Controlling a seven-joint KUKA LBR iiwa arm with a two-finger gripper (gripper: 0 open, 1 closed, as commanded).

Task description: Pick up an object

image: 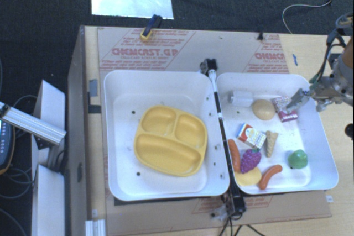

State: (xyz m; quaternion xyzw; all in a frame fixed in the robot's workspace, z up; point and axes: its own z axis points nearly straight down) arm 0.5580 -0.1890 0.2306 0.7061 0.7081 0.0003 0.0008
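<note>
The right bin [323, 143] holds several toy foods. Among them are a beige round piece [264, 109], a red and white packet [285, 109], a small carton [251, 135], a cone [271, 142] and purple grapes [250, 160]. A green apple [298, 159] and two orange sausages [269, 176] [234, 155] lie there too, and a clear wrapper [241, 98] rests at the back. My gripper [301, 98] reaches in from the right, low over the bin's back right part. Its tip is right beside the packet, and contact is unclear.
A yellow divided plate [171, 140] lies in the left bin [119, 119]. A black divider strip [218, 113] runs between the two bins. A yellow piece [249, 177] lies under the grapes by the right bin's front wall. Cables hang at the far right.
</note>
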